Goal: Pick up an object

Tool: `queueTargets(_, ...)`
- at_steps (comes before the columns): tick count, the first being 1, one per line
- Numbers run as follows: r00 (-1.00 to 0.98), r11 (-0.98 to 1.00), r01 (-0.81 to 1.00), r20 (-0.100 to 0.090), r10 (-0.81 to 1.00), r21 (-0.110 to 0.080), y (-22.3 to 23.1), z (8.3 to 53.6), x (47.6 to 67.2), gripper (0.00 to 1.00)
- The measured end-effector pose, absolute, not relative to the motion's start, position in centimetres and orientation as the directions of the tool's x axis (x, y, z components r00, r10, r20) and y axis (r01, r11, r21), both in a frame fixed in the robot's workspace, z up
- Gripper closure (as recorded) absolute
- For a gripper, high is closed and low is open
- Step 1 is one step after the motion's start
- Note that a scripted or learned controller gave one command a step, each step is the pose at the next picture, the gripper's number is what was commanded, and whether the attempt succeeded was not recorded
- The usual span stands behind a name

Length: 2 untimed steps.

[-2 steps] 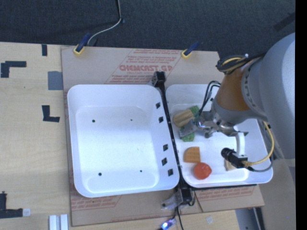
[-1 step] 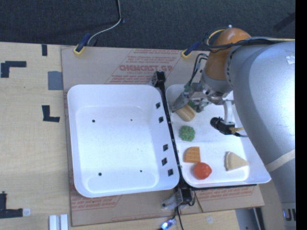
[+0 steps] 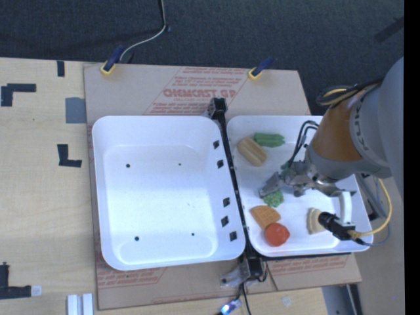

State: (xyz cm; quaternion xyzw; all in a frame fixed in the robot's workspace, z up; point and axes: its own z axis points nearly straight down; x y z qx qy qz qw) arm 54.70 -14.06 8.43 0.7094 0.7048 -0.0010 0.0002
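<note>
Green leafy piece [image 3: 275, 198] lies directly under the gripper [image 3: 272, 190], in right bin [image 3: 295, 120]. Finger state: cannot tell. Judged step: descent onto target. Next: close, lift straight. Orange wedge [image 3: 265, 214] just below, tomato [image 3: 276, 234] beyond.

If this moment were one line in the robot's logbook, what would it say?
stage: reaching | gripper: low in right bin, at green leafy toy | grasp: unconfirmed | nearby: orange wedge, red tomato
</note>
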Motion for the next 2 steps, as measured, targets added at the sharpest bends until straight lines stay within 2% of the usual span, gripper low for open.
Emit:
queueTargets(1,0.003,-0.003,1.0,-0.002,1.0,-0.002,-14.0,9.1,55.0,1.0)
queueTargets(2,-0.007,0.007,1.0,0.004,1.0,0.0,-6.4,18.7,50.5,1.0)
